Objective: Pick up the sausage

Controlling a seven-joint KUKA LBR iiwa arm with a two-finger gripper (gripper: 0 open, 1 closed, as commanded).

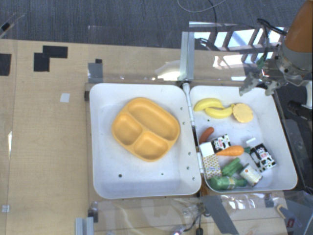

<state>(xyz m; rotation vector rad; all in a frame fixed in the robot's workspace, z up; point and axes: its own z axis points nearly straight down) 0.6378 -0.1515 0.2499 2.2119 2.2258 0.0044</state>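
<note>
Hovering at the upper right of the frame, the grey two-finger gripper is hanging over the far rim of the right-hand shallow white plastic bin, its fingers spread apart with nothing between them. Just below and to its left are lying a round, pale yellow ridged cracker-like disc and a smooth curved yellow toy banana. The small reddish-brown sausage, short and rounded, is sitting further down and to the left, close against the divider wall between the bins.

That position is likely making the grasp awkward: a finger could be striking the wall, or closing on the neighbouring black-and-white printed carton or the glossy orange carrot instead. The sausage's slick, rounded surface looks liable to be squirting out of a pinch.
</note>
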